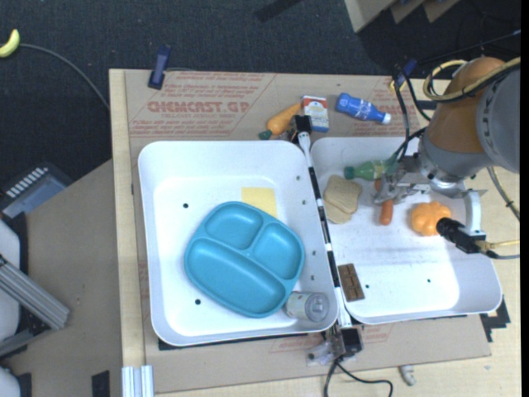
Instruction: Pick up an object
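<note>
My gripper point(395, 185) hangs low over the back of the right bin point(463, 300), reaching in from the right under the grey wrist. Just in front of it lies a small orange-red stick point(385, 214). An orange fruit point(427, 218) sits to its right, partly behind a black fitting on the arm. To the gripper's left are a beige bread-like piece point(341, 197) and a green item point(362, 171) whose right end the gripper hides. A brown bar point(349, 282) lies at the bin's front left. Nothing is visibly held.
The left bin point(165, 188) holds a blue divided plate point(244, 257), a yellow square point(259, 198) and a grey can point(311, 306). Behind the bins lie a blue bottle point(362, 108), a small carton point(315, 112) and an orange toy point(283, 119). Cables trail near the arm.
</note>
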`<move>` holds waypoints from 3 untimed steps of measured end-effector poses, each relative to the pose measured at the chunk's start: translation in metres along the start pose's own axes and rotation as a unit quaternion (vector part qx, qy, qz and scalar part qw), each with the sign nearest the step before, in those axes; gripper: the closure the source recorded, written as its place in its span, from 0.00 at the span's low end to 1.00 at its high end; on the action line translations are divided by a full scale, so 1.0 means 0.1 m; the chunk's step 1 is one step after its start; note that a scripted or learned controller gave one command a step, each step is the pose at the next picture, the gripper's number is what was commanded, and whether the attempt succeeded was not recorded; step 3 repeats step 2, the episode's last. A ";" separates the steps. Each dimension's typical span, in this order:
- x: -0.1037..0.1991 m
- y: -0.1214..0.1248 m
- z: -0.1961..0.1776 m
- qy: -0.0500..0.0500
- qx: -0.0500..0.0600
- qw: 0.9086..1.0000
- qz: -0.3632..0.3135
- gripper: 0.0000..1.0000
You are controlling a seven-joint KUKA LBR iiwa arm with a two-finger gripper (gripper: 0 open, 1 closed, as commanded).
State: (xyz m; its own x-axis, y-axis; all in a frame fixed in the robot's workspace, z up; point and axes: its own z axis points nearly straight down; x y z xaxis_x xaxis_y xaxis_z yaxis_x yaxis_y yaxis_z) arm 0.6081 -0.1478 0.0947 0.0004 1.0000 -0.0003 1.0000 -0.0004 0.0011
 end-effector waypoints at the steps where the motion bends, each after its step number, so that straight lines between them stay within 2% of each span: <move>1: 0.33 -0.43 0.00 0.001 0.001 1.000 0.000 1.00; 2: 1.02 -0.62 -0.90 0.001 0.000 1.000 -0.001 1.00; 3: 1.02 -0.62 -0.90 0.001 0.000 1.000 -0.001 1.00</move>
